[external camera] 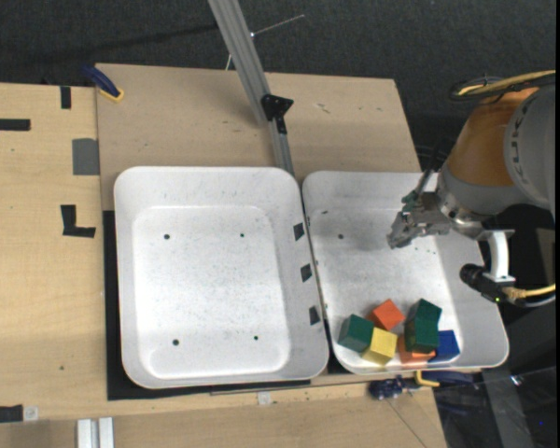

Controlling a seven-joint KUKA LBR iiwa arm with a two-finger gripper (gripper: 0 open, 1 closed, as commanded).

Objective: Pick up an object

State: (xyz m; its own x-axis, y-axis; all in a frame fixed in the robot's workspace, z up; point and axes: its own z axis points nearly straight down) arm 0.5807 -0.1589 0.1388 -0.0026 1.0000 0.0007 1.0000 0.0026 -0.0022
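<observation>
While sizing up the reach: quick notes, one line per thing.

Gripper: hanging over the bare upper part of the right bin, tip aimed down and toward the view's left.

Jaws: can't tell wide or narrow from up here, too small and lost in the grey wrist hardware. Nothing visible between them.

Blocks: all huddled in the near corner of the right bin, against the front rim. Orange block on top of the heap, green block on the left flank, yellow block just in front, dark green block on the right, blue block at the rim corner. A reddish bit peeking out under the dark green one, hard to call.

Key relation: pile sits toward the bottom of the view from the gripper, well apart, no contact with anything. So the coming move looks like a slide toward the front rim, then a drop.

Long axis: blocks look close to cubes, tilted every which way, so no real long side to line up on.

Best bet: probably the orange block, highest and least boxed in.

Risk: neighbours touching on all sides, easy to nudge instead of grab.

Left bin: beside it, not part of this reach.
</observation>
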